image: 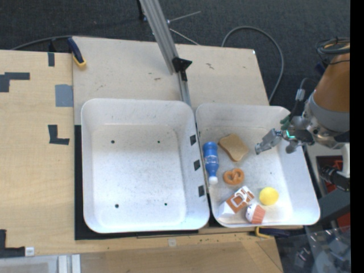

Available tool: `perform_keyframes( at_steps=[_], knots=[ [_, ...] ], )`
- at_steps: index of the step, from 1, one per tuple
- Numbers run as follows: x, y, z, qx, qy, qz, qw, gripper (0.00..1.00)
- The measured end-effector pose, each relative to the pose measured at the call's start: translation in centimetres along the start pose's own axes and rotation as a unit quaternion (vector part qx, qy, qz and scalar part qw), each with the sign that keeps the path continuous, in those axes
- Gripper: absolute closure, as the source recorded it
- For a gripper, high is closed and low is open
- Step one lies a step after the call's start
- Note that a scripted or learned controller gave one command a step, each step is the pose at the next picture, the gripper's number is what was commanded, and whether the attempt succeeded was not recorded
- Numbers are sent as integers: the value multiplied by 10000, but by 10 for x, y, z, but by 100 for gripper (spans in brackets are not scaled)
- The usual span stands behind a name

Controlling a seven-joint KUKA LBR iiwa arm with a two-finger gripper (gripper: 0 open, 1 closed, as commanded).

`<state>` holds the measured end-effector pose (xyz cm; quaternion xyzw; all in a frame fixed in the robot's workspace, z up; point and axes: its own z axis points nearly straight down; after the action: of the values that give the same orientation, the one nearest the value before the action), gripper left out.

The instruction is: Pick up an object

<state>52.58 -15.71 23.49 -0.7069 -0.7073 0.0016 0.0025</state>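
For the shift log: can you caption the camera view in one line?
Gripper above the right bin, near the bread, bottle, pretzel and lemon.

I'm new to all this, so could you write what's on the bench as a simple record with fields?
left bin: nothing in it
right bin: blue bottle, slice of bread, pretzel, yellow ball, orange and white carton, small cup
gripper: over right bin, near bread, holding nothing

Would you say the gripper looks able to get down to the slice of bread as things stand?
Probably yes: the gripper hovers in the right bin beside the bread, whose top lies uncovered, with bare floor between them.
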Motion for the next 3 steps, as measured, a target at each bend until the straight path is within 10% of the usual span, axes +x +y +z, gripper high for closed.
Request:
perform_keyframes(
  at_steps=[3],
  knots=[
    [-9,1,102,6,-1,-2,10000,0]
  ],
)
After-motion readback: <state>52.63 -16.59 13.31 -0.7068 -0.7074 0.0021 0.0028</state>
